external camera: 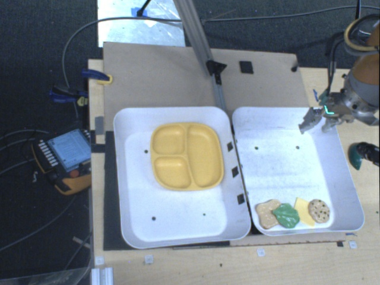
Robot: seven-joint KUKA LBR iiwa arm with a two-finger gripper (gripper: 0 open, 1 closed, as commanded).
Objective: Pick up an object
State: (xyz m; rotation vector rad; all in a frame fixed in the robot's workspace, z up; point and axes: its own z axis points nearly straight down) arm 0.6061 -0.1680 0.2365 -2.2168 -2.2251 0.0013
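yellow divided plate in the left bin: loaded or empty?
Empty. The yellow plate lies flat in the left bin, all three compartments bare. The toy food pieces sit clustered at the right bin's near edge.

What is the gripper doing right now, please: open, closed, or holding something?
Gripper: above the far right corner of the right bin, nothing held; open or shut cannot be told.

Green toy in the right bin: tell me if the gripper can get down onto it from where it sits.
Probably yes. The gripper hangs over the right bin's far edge, with bare floor between it and the green toy. Neighbouring pieces crowd the toy, so a clean grasp looks harder.
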